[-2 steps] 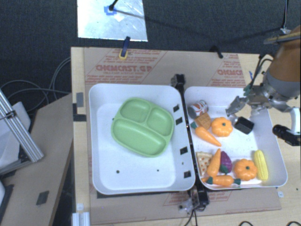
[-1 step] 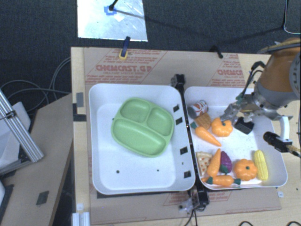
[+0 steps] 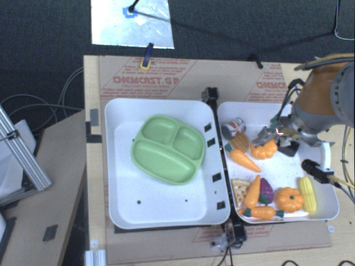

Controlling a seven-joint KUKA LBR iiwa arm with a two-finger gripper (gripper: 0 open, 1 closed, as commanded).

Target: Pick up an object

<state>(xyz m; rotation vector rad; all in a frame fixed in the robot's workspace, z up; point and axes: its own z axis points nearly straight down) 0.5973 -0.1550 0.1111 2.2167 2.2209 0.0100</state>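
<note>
Arm (image 3: pixel 327 93): cut off by the right edge; the part beyond the orange band is out of sight.

Gripper (image 3: pixel 275 133): fingertips blurred against the orange toy (image 3: pixel 264 150) under them; whether they touch it cannot be told.

Cracker (image 3: pixel 239 191): partly covered by a carrot (image 3: pixel 252 191).

Small can (image 3: pixel 234 127): label too small to read.

Metal frame (image 3: pixel 19 148): cut off by the left edge.

Cardboard sheet (image 3: pixel 166 76): print partly covered by the bins.

Cables (image 3: pixel 344 15): run off the top and right edges.
</note>
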